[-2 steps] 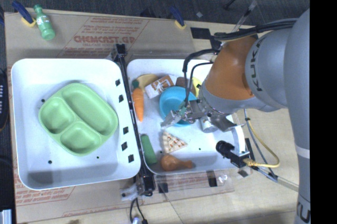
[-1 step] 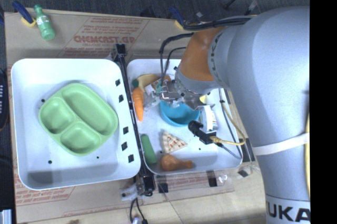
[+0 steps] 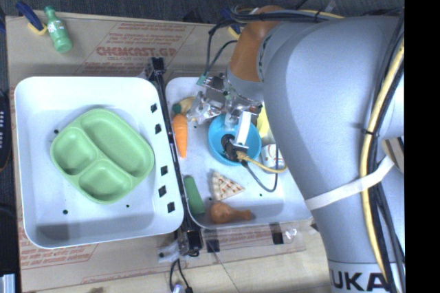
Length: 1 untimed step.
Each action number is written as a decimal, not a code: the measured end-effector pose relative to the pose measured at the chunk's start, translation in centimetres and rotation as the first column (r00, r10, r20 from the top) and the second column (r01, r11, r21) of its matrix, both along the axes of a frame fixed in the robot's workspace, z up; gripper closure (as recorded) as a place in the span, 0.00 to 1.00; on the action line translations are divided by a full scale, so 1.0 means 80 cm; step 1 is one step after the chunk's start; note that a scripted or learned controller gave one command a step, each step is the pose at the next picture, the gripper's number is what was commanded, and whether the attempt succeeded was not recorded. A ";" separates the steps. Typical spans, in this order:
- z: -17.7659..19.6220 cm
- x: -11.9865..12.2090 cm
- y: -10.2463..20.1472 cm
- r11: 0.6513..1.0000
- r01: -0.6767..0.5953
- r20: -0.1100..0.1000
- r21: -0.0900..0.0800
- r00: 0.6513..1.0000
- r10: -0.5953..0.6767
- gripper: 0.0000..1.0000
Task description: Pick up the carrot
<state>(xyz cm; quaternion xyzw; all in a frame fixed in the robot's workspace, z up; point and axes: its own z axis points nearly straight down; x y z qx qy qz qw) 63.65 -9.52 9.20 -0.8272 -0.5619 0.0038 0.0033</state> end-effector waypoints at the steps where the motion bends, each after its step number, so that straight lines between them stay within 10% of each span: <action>1: 0.015 -0.003 0.000 1.000 -0.013 -0.020 0.002 1.000 0.013 1.00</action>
